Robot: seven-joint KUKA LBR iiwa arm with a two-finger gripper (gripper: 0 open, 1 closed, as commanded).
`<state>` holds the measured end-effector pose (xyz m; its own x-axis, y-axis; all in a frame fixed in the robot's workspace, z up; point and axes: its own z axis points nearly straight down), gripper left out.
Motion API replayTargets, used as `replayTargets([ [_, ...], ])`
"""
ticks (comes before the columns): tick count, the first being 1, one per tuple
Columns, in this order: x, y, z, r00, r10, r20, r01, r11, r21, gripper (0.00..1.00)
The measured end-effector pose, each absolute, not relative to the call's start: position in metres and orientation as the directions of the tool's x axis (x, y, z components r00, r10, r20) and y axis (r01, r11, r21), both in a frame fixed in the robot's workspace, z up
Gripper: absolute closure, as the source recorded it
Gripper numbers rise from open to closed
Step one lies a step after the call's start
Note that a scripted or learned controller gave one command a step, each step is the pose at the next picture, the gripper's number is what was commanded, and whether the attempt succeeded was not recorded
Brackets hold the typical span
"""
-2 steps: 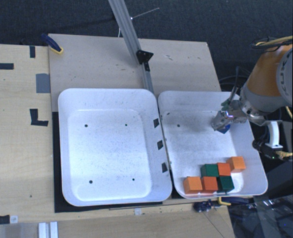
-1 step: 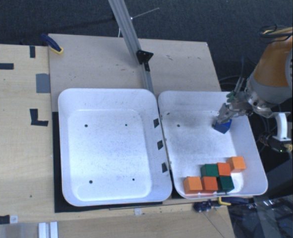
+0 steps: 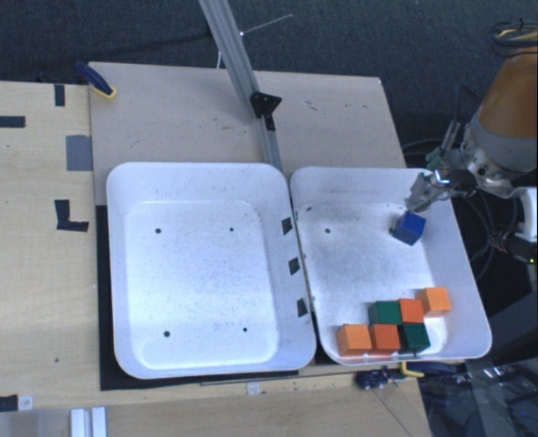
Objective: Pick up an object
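A slanted overhead view of a wooden bench [image 3: 205, 107] with two shallow white bins side by side. The robot arm [image 3: 510, 107] enters from the right and is largely cut off by the frame: only its orange band and the grey wrist below it can be seen. From there the wrist angles down and to the left over the far right corner of the right bin [image 3: 341, 244]. The gripper [image 3: 425, 192] at its tip is small and blurred, a grey and metallic shape, and whether it is spread or closed cannot be made out.

Just below and slightly left of the gripper sits a blue block [image 3: 409, 228], tilted, near the right wall of the right bin. Whether the gripper touches the block cannot be told; nothing can be seen to be in its grasp.

At the near end of the same bin a cluster of blocks is packed together: three orange blocks [image 3: 354, 338], [image 3: 386, 337] and [image 3: 411, 310], another orange block [image 3: 435, 299] at the right, and two dark green blocks [image 3: 386, 313] and [image 3: 416, 337]. Some overlap, so their full shapes are partly hidden.

The left bin [image 3: 123, 271] shows a lightly speckled white floor. A slim metal pole [image 3: 232, 48] crosses the top of the view diagonally, ending at a black clamp [image 3: 265, 105] above the gap between the bins.
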<state>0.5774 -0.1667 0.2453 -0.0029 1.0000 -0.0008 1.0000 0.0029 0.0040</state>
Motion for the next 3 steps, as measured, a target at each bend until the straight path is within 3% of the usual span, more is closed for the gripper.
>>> replayTargets([
  [2, 0.582, -0.049, 0.246, -0.008, 1.000, 0.002, 1.000, 0.008, -0.002, 1.00],
  [3, 0.570, 0.010, 0.237, -0.007, 1.000, 0.002, 1.000, 0.007, -0.003, 1.00],
])
